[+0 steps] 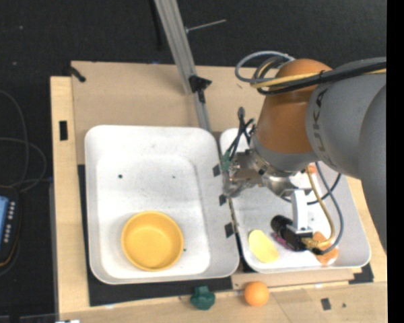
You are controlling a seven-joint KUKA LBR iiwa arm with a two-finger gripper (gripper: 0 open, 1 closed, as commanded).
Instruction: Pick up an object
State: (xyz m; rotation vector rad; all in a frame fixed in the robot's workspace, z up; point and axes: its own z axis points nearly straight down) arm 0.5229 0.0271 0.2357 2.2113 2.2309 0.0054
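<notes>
Pincer [275, 182], state not discernible, hangs over the right bin [352, 246]; a yellow bowl [152, 239] lies in the left bin [145, 159].

The grey arm [353, 120] reaches in from the right and bends downward at its orange band [289, 106], the wrist [276, 163] pointing steeply down and the end effector [242, 177] low at its left side, mostly hidden.

Partial dark lettering [315, 123] on the grey arm [350, 120], too cut off to read
</notes>
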